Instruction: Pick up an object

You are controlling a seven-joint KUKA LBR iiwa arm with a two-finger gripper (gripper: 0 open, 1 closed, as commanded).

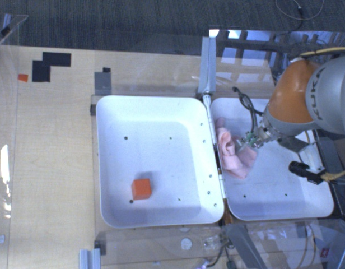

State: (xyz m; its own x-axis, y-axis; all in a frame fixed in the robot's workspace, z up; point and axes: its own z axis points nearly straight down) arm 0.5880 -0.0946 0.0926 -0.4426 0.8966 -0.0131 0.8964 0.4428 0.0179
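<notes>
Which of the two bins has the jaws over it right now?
The right bin, the one holding the pink cloth. The gripper sits at the cloth's edge there. The left bin holds an orange block, far from the arm.

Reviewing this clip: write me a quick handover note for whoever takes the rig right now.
Gripper: low in the right bin, at the pink cloth; whether it is open or shut cannot be told.
Things: the pink cloth lies bunched against the right bin's left wall. An orange block sits in the left bin, lower left part, untouched.
Done: arm reached down to the cloth.
Left: confirm a grasp and lift; nothing is visibly raised yet.
</notes>
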